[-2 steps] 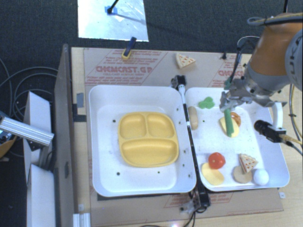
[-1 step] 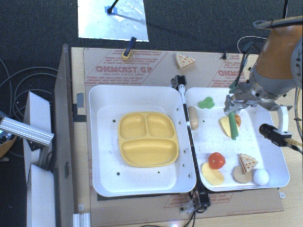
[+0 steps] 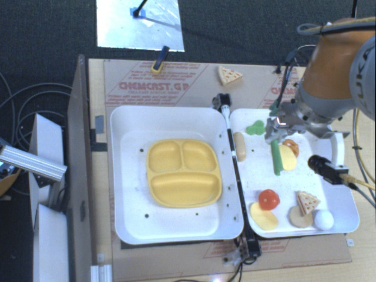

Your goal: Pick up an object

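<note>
Green is your cue: the green stick (image 3: 275, 158) lies in the right bin (image 3: 346, 207), near that bin's middle, with the jaws (image 3: 277, 128) poised right over its far end. You cannot tell from this slanted view how far the jaws stand apart, and nothing shows clamped in them, so treat the stick as not yet grasped.

To do this step well, come straight down rather than at a lean, and centre the jaws across the stick's narrow width, not along it. The stick's long axis runs from the far side of the bin toward the near side, almost parallel to the divider between the bins, with a slight tilt; its upper end points at the wrist, its lower end at the red tomato (image 3: 269, 199). Turn the wrist so the closing line crosses that axis squarely.

Mind the neighbours. A yellow piece (image 3: 288, 158) lies touching the stick's right side, and an orange ring (image 3: 291, 145) sits just beside the upper end, so a wide descent will likely catch them. A green leaf (image 3: 255, 128) lies to the left, close by. Grasp nearer mid-length if you can.
</note>
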Action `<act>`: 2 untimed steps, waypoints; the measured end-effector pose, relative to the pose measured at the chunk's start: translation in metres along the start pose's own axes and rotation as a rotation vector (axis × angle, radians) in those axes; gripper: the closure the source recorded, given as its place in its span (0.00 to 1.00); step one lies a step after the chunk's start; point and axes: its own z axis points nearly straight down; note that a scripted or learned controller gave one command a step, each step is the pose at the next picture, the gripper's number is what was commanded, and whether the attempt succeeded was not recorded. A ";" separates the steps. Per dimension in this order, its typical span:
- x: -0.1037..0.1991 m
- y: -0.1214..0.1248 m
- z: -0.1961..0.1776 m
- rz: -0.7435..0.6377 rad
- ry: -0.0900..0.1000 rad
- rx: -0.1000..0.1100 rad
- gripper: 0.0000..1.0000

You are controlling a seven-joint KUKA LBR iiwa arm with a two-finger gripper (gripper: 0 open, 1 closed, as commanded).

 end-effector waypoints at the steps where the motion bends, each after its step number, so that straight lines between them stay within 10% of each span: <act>1: 0.061 0.004 0.013 -0.003 0.001 0.002 1.00; 2: 0.023 0.016 0.020 0.009 -0.003 0.001 1.00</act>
